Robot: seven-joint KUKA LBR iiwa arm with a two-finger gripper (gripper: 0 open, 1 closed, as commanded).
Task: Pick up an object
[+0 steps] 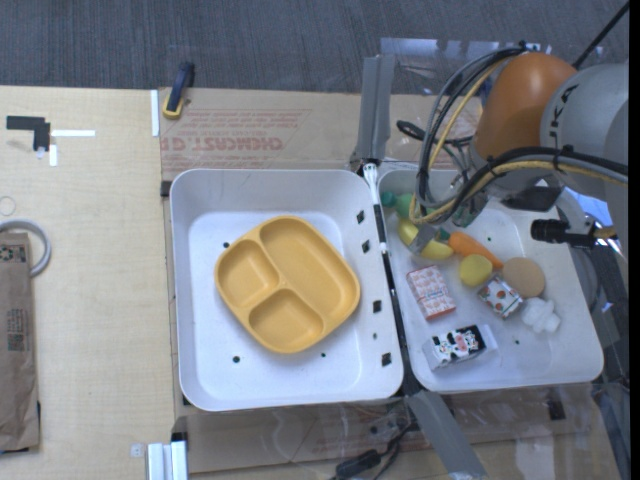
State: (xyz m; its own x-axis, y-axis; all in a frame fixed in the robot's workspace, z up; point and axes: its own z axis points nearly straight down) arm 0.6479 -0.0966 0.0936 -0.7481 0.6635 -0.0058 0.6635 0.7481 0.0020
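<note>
Two shallow white bins are set side by side on the bench. In the left bin point(200, 368) a yellow divided plate point(287, 283) w/ three compartments is laid flat, roughly centred and turned at an angle. The right bin point(560, 368) is where the small things to be picked are gathered.

The arm point(590, 108), grey w/ an orange band point(525, 103), is seen reaching in from the right over the back of the right bin, w/ black and yellow cables point(450, 168) looped around it. The gripper point(428, 230) is lowered near the back-left corner of that bin, just over a yellow lemon-like piece point(432, 250) and beside a green item point(402, 204). The claw is mostly masked by cables; whether it is open or closed cannot be told, and nothing is seen held in it.

An orange carrot-shaped piece point(472, 246) is lying just right of the gripper, w/ a second small yellow piece point(474, 269) touching below it. Nearer the front, a pink-and-white packet point(431, 293) is lying flat by the bin's left wall, and a black-and-white carton point(458, 345) is placed near the front. A tan egg-shaped item point(524, 276) is set toward the right, w/ a small red-and-white box point(499, 297) touching it at lower left and a white lump point(540, 315) just below.

On the bench, left of the bins, a brown paper bag point(15, 348) is lying at the edge.
</note>
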